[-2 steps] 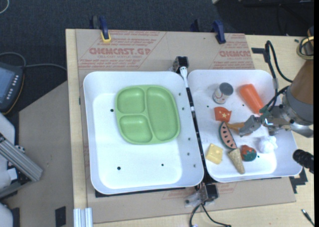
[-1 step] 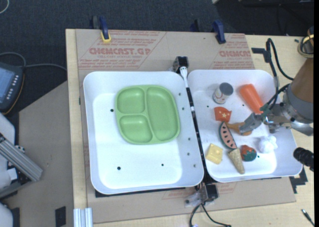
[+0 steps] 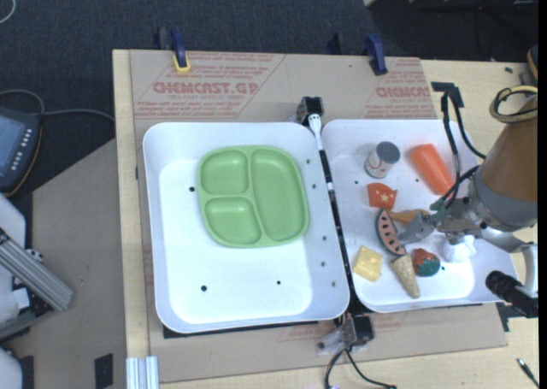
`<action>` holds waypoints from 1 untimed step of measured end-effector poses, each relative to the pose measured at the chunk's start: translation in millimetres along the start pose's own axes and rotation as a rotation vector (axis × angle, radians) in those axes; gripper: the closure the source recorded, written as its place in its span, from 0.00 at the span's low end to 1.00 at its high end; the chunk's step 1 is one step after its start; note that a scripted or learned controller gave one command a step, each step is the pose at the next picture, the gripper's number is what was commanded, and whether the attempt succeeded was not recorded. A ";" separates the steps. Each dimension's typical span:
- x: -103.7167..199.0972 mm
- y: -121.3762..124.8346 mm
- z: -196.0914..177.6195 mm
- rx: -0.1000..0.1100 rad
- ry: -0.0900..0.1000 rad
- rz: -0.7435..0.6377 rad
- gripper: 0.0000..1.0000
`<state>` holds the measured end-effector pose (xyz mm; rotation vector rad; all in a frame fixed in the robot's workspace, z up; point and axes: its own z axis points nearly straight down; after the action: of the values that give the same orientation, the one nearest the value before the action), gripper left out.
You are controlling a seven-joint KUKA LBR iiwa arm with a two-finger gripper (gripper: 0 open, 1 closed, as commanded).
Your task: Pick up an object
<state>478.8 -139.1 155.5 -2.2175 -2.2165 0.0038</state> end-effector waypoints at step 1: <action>0.5 9.6 52.1 0.000 0.000 -0.001 0.00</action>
<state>488.1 -138.4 103.3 -2.2165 -2.2174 0.0038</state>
